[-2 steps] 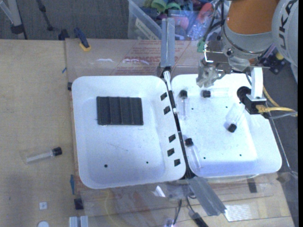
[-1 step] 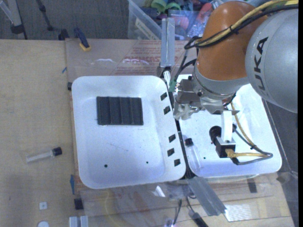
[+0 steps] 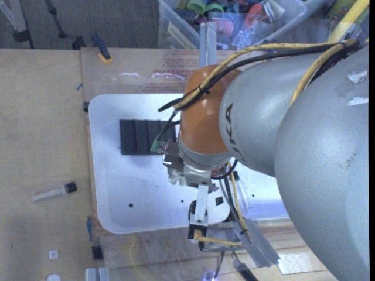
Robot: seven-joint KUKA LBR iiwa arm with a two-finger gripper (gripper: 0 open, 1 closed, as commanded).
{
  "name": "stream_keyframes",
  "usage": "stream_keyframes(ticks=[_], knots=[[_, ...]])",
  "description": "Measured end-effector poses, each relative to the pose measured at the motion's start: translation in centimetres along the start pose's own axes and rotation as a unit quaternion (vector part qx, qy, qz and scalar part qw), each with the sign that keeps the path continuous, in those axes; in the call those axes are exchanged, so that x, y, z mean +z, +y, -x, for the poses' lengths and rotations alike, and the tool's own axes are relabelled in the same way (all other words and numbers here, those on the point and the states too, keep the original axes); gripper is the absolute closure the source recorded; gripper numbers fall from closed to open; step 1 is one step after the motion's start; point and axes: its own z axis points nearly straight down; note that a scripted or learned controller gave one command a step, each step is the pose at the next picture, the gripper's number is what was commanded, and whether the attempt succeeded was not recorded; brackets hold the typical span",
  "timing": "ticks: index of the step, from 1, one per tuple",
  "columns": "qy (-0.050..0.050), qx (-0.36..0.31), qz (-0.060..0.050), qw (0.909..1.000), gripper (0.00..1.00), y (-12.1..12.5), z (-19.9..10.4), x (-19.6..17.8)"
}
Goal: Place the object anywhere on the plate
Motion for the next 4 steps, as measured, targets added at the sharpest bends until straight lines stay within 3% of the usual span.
stream_keyframes(ticks=[1,2,3,4], knots=[[0.000,0.183,-0.001,0.9831,1.00,-1.8,-3.7,8.7],[0.000,0.040,-0.001,0.9992,1.00,-0.3,2.1,5.8],[0.000,-0.298,0.003,0.9544,1.00,3.9,-1.7,-2.2],[0.000,-0.148,0.003,0.9889,1.00,7.9,-3.4,-6.4]])
